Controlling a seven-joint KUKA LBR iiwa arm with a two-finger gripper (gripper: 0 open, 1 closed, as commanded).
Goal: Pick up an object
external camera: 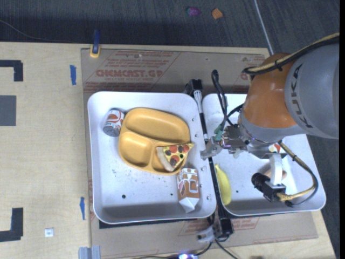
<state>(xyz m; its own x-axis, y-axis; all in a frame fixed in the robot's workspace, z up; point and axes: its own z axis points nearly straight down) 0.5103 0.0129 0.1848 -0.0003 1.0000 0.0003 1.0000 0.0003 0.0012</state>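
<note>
A yellow divided plate (148, 134) lies in the left bin (102, 188), and a toy pizza slice (172, 155) rests on its right part. A small can (112, 122) lies on its side at the plate's upper left. A brown and white carton (188, 188) sits near the left bin's front right corner. A yellow banana (223, 185) lies along the left wall of the right bin (312, 198). My gripper (214, 143) hangs over the rims where the two bins meet, just above the banana and right of the pizza slice, with nothing visibly held.
The grey and orange arm (280, 101) covers much of the right bin. Black cables (218, 96) run along the divide between the bins. Bare white floor shows in the left bin's front left and the right bin's middle.
</note>
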